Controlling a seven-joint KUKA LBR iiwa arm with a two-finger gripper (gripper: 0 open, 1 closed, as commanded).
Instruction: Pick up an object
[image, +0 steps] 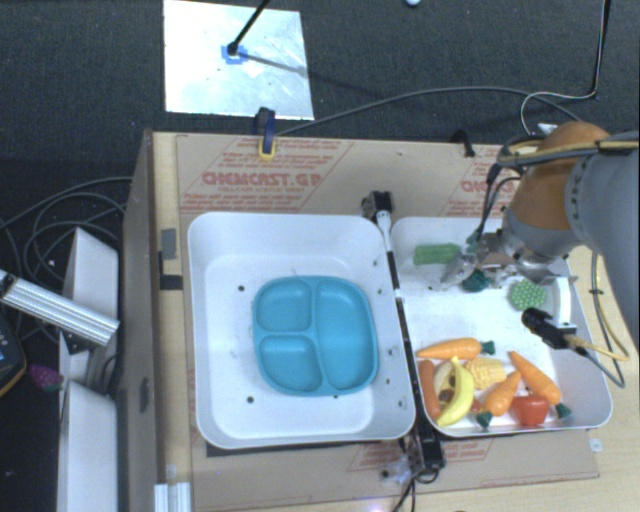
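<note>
Your gripper (470, 268) sits low over the far end of the right bin (590, 405), near a flat green piece (437, 254) and a small teal object (474, 282); the view is too cluttered there for you to tell whether it grips anything. A textured green item (528, 294) lies just beside the wrist. The carrots (452, 349), corn (487, 373) and banana (458, 395) crowd the near end. The left bin (220, 300) holds a blue divided plate (315, 335).

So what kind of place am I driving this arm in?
Most likely a robotics lab test bench, not a kitchen. Two white bins sit on a cardboard-covered bench, one holding a blue divided plate, the other plastic toy food. Loose cables trail over dark carpet.
</note>
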